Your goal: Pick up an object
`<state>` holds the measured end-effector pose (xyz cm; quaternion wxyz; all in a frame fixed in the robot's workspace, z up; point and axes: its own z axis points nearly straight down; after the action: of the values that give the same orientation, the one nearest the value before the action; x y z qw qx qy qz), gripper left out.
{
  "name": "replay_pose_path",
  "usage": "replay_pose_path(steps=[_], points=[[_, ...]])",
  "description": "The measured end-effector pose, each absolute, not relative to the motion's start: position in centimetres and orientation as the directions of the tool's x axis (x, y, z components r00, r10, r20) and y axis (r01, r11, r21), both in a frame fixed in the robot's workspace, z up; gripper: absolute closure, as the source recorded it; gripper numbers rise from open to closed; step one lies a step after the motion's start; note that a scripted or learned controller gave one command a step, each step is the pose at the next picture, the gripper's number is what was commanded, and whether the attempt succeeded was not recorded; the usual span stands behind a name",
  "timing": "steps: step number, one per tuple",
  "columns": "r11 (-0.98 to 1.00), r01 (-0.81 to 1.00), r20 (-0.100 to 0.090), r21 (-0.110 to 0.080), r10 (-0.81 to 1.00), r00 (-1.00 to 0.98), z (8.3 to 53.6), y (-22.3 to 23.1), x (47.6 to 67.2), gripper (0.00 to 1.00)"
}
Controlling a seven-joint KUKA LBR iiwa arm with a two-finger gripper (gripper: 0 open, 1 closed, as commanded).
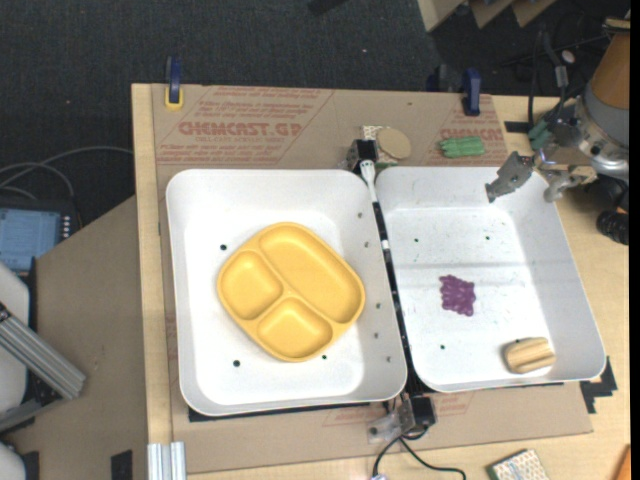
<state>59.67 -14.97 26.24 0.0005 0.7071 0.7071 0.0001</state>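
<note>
In the right bin [560,258], a purple bunch of grapes [458,294] lies near the middle. A tan bread-roll-like piece [528,354] sits by the bin's front right corner. My gripper [530,179] hovers over the bin's back right corner, well behind both objects. It is open, with one grey finger [507,178] pointing left and nothing between the two. The arm, with its orange band [612,68], comes in from the upper right.
A yellow three-compartment plate [290,290] fills the middle of the left bin [190,268]. Behind the bins, a green object [462,148] and a round tan disc [396,145] lie on the cardboard. Blue clamps [471,92] hold the board's back edge.
</note>
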Motion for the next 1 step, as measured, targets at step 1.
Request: replay_pose_path(steps=[1], points=[[-0.001, 1.0, 0.002, -0.004, 1.0, 0.001, 8.02, -12.59, 54.06, 0.0]])
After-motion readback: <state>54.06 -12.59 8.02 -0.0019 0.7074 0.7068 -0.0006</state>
